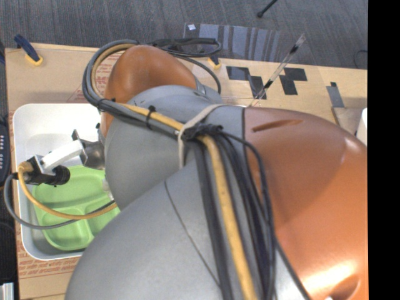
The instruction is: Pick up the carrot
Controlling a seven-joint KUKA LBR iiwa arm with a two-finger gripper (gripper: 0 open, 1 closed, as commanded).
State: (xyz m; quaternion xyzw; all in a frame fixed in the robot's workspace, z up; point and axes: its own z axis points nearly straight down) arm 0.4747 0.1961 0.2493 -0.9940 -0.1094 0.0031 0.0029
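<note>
My arm reaches across the bench and covers most of the camera view. Its wrist hangs over the left white bin [37, 120], and the gripper [94, 157] sits low at the bin's right side, largely hidden behind the arm's grey body. A flat light-green plastic piece [65, 208] lies in the front half of that bin, just below and left of the gripper. The arm hides whatever lies under and to the right of the gripper.
The left bin's back half shows bare white floor. Brown bench top [56, 74] runs behind the bin, with a blue and yellow clamp [28, 50] at its far left corner. Cables [187, 44] loop over the arm's orange band.
</note>
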